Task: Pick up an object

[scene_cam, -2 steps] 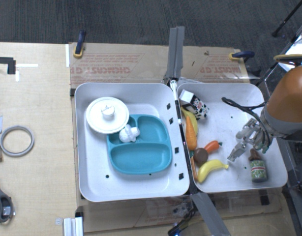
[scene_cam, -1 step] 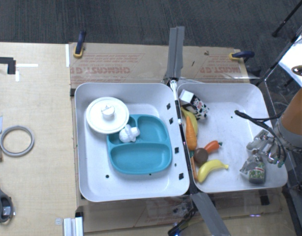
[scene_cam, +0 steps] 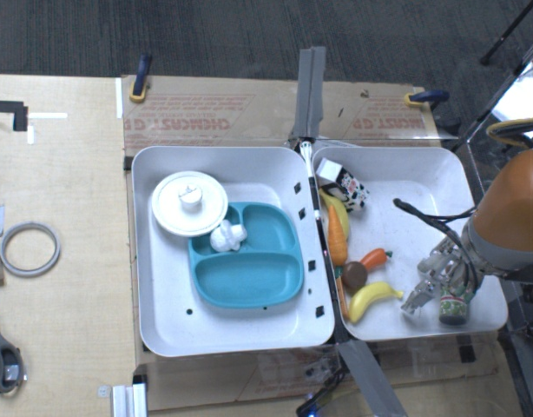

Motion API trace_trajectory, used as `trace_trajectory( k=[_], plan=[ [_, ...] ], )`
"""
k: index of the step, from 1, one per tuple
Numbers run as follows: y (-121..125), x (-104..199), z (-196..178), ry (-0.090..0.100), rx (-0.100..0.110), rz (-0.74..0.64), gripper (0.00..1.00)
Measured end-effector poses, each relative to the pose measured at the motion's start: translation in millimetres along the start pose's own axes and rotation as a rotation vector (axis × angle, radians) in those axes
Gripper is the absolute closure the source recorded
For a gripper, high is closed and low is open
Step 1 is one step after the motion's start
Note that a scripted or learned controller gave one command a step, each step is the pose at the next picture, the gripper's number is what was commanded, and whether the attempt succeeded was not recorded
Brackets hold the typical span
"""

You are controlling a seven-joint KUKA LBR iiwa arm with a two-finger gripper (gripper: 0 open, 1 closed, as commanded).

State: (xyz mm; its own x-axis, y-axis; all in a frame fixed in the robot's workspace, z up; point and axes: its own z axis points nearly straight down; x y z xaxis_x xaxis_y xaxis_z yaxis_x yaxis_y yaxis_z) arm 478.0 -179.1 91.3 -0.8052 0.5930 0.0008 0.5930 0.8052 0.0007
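My gripper [scene_cam: 438, 287] hangs low over the front right corner of the right bin [scene_cam: 423, 181], on the grey arm with the orange band [scene_cam: 514, 207]. A small cup-like object [scene_cam: 454, 309] with green and red markings stands just under and to the right of it, partly covered by the gripper. A yellow banana [scene_cam: 372, 300] lies to the gripper's left. Along the bin's left wall lie a small carrot [scene_cam: 372, 258], a brown round piece [scene_cam: 354, 274], a long orange carrot [scene_cam: 337, 231] and a black-and-white toy [scene_cam: 346, 187].
The left bin [scene_cam: 154, 320] holds a teal divided plate [scene_cam: 249, 272], a white round lid [scene_cam: 189, 202] and a small white object [scene_cam: 227, 236]. On the bench at left lie a grey tape ring [scene_cam: 28, 248] and scissors [scene_cam: 2, 367]. A black cable [scene_cam: 427, 214] crosses the right bin.
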Motion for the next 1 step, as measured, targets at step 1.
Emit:
trace_trajectory(
  k=[1],
  plan=[
    [108.9,-22.7,-0.5,-0.003,0.000,0.119,0.00]
  ],
)
